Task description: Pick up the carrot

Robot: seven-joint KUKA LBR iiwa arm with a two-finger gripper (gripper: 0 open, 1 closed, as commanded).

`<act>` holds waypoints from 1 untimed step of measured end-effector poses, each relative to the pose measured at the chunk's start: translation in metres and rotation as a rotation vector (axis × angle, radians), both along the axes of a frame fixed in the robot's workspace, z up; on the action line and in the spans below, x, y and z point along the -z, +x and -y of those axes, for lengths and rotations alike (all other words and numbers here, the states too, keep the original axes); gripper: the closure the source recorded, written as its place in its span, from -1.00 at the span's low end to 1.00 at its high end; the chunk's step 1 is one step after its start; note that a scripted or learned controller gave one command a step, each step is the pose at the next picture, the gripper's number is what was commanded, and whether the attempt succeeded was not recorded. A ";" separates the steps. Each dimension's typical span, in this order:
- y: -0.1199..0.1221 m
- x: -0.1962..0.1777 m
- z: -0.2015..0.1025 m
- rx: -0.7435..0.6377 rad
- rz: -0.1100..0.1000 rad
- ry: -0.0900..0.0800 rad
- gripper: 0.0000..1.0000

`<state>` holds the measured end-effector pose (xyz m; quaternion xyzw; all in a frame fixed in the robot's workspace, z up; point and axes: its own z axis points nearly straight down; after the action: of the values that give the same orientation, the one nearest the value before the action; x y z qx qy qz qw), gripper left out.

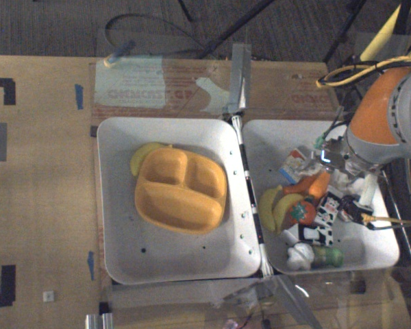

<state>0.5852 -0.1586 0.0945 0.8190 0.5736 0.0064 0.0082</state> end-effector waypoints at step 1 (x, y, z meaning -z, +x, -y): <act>0.001 -0.009 -0.002 -0.004 0.000 0.002 1.00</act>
<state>0.5861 -0.1567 0.1035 0.8180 0.5751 0.0071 0.0075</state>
